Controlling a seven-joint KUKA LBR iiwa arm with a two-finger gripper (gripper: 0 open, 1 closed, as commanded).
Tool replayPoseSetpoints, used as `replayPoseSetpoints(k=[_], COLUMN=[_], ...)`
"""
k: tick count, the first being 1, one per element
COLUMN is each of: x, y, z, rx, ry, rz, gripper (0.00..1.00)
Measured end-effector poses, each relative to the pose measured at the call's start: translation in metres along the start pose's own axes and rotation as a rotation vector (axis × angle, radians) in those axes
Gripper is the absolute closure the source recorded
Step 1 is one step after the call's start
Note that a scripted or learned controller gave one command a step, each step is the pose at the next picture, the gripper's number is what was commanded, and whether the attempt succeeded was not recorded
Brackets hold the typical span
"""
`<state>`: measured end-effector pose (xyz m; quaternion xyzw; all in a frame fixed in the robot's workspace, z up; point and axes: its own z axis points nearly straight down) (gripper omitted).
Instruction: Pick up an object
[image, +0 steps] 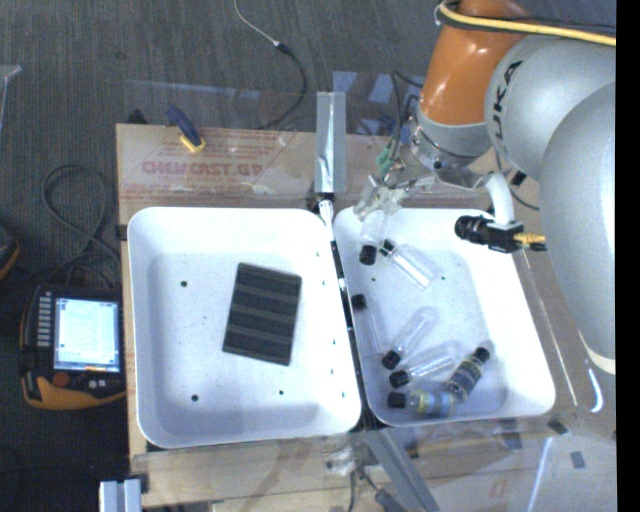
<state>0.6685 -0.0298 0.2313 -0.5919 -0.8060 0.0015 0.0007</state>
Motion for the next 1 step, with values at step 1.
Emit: replayPoseSetpoints(k=[1], x=[0.0194], y=[0.0059], z=[-0.0025], rx=[0.001], ry=[0.0], rz=[0.156], gripper=[1.0])
